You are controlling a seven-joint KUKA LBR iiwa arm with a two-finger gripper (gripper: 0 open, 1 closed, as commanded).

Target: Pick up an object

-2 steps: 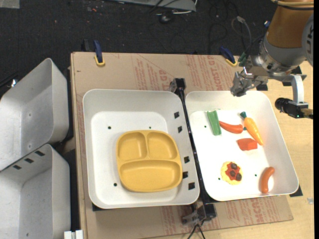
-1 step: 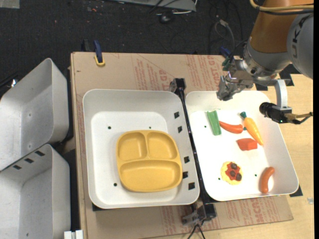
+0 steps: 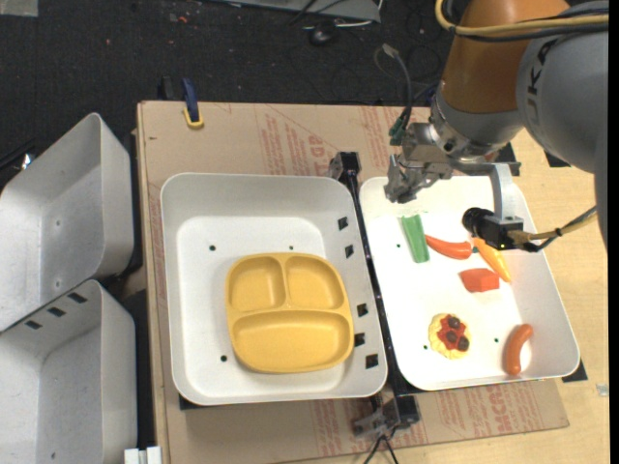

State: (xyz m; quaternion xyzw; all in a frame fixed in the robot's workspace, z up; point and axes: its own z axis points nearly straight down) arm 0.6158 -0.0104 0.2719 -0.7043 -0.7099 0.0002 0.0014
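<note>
Arm: the big grey robot arm with the orange band (image 3: 503, 46) is reaching in over the right white bin (image 3: 542, 356).
Gripper: the metal gripper (image 3: 408, 189) is hanging near the bin's back left corner, just above the green stick (image 3: 416, 238). I cannot tell how it is set.
Right bin: the green stick, a long orange pepper piece (image 3: 447, 246), a red block (image 3: 479, 279), a small round pizza (image 3: 450, 335) and a reddish sausage (image 3: 516, 348) are lying apart.
Left bin: a yellow plastic tray with three parts (image 3: 288, 311) is sitting in the left white bin (image 3: 193, 259).
</note>
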